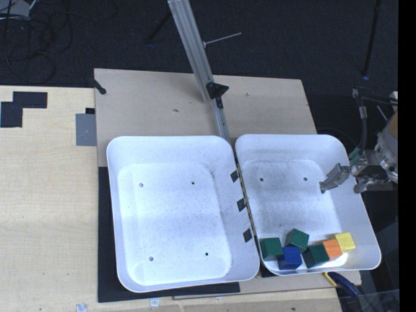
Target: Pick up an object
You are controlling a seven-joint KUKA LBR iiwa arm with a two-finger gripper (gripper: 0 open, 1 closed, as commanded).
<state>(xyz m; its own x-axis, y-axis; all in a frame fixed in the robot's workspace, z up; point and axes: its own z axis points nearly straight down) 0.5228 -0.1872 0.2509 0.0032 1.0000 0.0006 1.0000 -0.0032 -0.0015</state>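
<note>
Several small blocks lie bunched at the near edge of the right bin [286,149]: a green one [271,247], a second green one [298,238], a blue one [291,258], a dark green one [316,255], an orange one [332,247] and a yellow one [345,242]. My gripper [348,179] hangs over the bin's right rim, well behind the blocks. It is open, its two fingers spread apart with nothing between them.
The left bin [123,155] lies beside the right one, with black clips [241,204] along their shared rim. A slanted aluminium rail [195,51] rises behind the bins. Bare wooden bench extends to the left.
</note>
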